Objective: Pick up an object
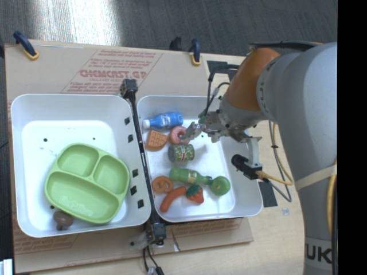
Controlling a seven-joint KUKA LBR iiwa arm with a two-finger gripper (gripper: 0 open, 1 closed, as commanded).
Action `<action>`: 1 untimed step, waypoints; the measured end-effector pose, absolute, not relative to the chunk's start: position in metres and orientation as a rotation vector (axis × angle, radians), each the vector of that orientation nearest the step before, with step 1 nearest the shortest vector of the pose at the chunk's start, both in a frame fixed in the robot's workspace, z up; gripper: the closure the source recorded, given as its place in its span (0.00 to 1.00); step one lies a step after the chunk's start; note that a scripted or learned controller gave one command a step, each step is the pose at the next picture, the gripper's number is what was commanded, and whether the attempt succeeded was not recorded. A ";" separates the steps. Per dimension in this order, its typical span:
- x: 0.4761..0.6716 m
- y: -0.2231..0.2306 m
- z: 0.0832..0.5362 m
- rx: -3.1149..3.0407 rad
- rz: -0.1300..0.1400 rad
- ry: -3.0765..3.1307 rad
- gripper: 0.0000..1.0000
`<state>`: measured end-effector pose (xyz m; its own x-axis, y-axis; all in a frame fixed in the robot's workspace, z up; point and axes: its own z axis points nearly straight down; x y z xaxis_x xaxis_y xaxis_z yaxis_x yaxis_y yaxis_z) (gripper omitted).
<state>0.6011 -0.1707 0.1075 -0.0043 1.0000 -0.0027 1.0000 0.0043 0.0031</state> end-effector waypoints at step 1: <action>0.603 -0.169 0.119 2.208 0.004 2.228 1.00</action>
